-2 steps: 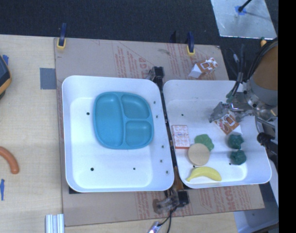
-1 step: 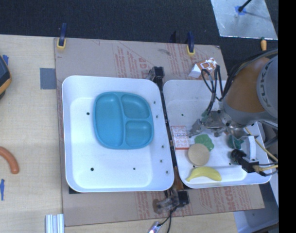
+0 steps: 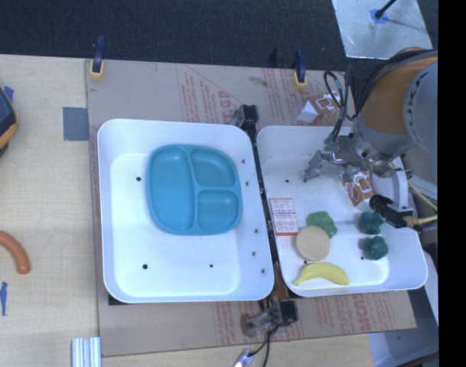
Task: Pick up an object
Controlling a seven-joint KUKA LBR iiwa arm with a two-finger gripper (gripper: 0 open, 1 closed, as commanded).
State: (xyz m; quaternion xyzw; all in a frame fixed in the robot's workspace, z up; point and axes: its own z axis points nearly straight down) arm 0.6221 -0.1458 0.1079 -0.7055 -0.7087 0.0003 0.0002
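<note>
I am looking down on a pale wooden table [image 3: 41, 205] with dark carpet behind it and a brown cardboard sheet [image 3: 187, 90] clamped under the two bins. Working from the left: a sausage toy [image 3: 12, 251] is lying loose on the wood, then the left bin [image 3: 114, 205] is carrying a blue divided plate [image 3: 194, 188]. The right bin [image 3: 282, 151] is holding the candidates: a small printed card [image 3: 282, 214] by the dividing wall, a tan disc [image 3: 312, 244] touching a green piece [image 3: 321, 222], a yellow banana [image 3: 321, 274] near the front rim, and two dark green pieces [image 3: 372, 235] farther right. The end effector [image 3: 328, 159] is hanging over the rear of the right bin, apart from all of these; I am seeing nothing between its fingers, and I cannot tell how wide they are standing. I am judging the pick as not yet begun. For a clean try I would be choosing the banana, since it is lying apart from the others, centring over its middle and descending straight, keeping off the front rim.
</note>
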